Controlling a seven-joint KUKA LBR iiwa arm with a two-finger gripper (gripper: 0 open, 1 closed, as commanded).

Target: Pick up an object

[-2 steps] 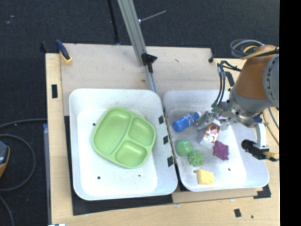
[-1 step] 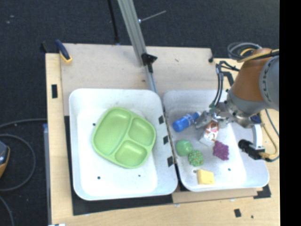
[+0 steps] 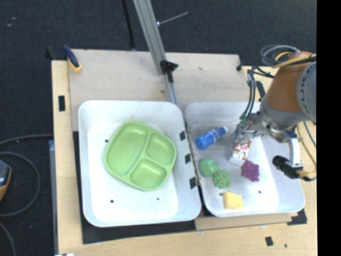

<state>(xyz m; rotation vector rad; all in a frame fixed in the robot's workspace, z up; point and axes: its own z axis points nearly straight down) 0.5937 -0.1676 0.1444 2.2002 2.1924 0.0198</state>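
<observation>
Between my fingertips, gripper (image 3: 246,135), sits the top of a small white-and-red carton (image 3: 241,150) in the right bin (image 3: 287,201); fingers look closed down narrow on its upper end, tho at this res I can't be 100% sure of firm contact. Step, as I judge it: grasp made, lift not begun, since the carton's lower end seems to rest on the bin floor. Next move needs a straight, slow rise w/o swing, or it slips. Carton's long axis runs roughly top-to-bottom in view, tilted a bit, upper end toward my wrist. Just beside: purple toy (image 3: 250,170), blue bottle (image 3: 210,137), green ball (image 3: 208,167), yellow block (image 3: 232,200). Left bin (image 3: 90,207) holds a green tray (image 3: 140,155).
</observation>
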